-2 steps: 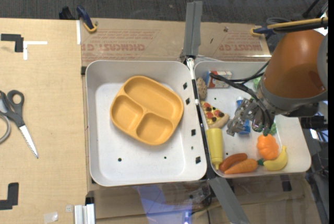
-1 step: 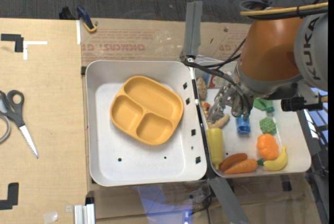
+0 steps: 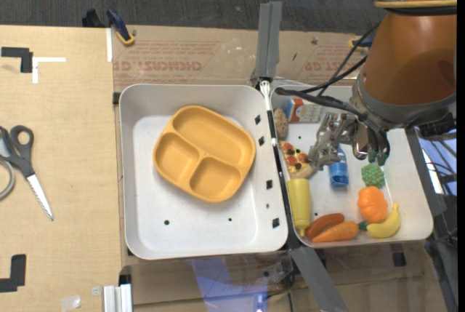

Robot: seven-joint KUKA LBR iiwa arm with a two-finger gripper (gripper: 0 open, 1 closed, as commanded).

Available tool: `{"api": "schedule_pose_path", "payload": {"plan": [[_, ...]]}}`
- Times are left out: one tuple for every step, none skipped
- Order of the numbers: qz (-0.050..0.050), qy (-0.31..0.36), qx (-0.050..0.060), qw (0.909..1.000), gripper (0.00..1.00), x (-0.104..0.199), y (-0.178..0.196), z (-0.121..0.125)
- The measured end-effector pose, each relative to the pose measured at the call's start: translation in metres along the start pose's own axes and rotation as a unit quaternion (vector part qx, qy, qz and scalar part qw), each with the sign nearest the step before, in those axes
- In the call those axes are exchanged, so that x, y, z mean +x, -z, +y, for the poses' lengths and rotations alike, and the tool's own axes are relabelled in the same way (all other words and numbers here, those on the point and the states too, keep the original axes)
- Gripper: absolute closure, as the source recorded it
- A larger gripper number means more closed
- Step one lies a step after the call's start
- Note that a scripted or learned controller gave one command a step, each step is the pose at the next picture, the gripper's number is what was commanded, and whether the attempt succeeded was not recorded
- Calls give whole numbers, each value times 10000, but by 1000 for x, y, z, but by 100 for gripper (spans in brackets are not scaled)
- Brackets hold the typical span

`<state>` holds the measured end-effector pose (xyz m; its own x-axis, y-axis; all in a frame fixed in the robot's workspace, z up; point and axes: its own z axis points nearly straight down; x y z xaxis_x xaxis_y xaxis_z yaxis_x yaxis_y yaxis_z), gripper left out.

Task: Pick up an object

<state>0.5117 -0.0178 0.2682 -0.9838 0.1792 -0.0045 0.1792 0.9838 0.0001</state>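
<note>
Two shallow white bins sit side by side on a worktop (image 3: pixel 58 180). The left bin (image 3: pixel 138 230) carries a yellow three-compartment plate (image 3: pixel 204 153). The right bin (image 3: pixel 418 220) is crowded with toy food: a yellow cylinder (image 3: pixel 298 204), a red sausage (image 3: pixel 323 223), a carrot (image 3: pixel 336 233), a banana (image 3: pixel 385 225), an orange pumpkin (image 3: pixel 373 204), a green ball (image 3: pixel 373 174) and a blue cylinder (image 3: pixel 338 174). The grey and orange arm (image 3: pixel 410 56) reaches over this bin. Its jaws (image 3: pixel 328 143) hang just above the blue cylinder; whether they are released or clenched cannot be told. Scissors (image 3: pixel 25 165) lie at far left.
</note>
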Motion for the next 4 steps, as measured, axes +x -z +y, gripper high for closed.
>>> {"api": "schedule_pose_path", "payload": {"plan": [[18, 109, 1, 9999, 100, 8, -77, -48], [10, 3324, -10, 9431, 100, -15, -145, -102], [0, 2908, -11, 9568, 100, -48, -76, -23], [8, 3659, -10, 9307, 100, -25, -85, -120]]}}
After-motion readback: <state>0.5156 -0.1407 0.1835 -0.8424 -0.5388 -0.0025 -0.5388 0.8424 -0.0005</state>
